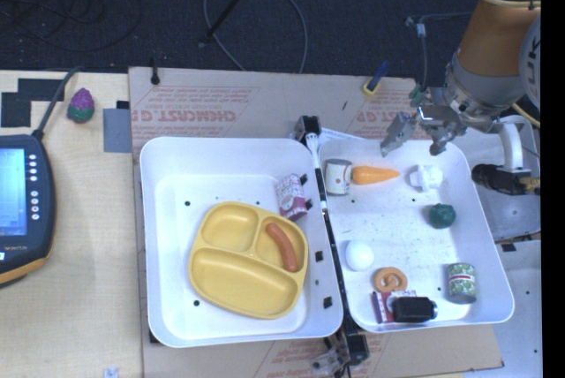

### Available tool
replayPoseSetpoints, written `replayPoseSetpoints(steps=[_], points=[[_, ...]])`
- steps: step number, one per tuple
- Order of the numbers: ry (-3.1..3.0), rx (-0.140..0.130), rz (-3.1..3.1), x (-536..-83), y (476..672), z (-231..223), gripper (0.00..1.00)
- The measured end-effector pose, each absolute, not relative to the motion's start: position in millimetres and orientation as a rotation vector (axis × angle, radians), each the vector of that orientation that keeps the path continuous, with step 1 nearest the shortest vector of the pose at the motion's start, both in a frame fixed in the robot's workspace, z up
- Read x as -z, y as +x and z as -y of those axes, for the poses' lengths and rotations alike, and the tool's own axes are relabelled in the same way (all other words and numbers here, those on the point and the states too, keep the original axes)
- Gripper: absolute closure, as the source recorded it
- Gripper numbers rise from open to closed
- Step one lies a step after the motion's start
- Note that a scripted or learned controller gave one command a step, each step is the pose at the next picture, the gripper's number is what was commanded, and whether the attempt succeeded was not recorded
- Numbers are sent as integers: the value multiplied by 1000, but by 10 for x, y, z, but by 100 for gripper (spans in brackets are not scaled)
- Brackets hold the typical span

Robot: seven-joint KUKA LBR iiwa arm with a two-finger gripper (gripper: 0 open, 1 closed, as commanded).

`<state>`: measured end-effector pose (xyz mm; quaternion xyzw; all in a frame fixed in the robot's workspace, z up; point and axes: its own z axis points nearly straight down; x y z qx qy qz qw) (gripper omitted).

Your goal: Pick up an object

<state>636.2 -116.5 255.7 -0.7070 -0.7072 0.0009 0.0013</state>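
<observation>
My gripper (pixel 415 140) hangs over the far edge of the right bin (pixel 491 245), open, with nothing between its fingers. Just below it lie an orange carrot (pixel 375 176) and a small white object (pixel 425 177). Also in this bin are a white cup (pixel 337 177), a dark green lump (pixel 440 215), a white ball (pixel 359 255), a pretzel-like ring (pixel 389 280), a green can (pixel 460 280) and a black block (pixel 412 308). The left bin (pixel 163 191) holds a yellow divided tray (pixel 238 275) with a sausage (pixel 282 245) in it, and a small printed packet (pixel 290 193).
A teach pendant (pixel 22 200) lies at the left of the bench, with a small purple toy (pixel 81 105) behind it. Cables run across the dark floor at the back. A black fitting (pixel 499 178) sticks out to the right of the bin.
</observation>
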Motion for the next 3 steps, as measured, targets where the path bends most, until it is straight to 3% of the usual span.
replayPoseSetpoints(steps=[1,2,3], points=[[-2212,-16,2207,-1475,5573,895,0],[-2219,-9,2211,-880,5192,1199,0],[-2224,2,2218,-887,4753,1228,0]])
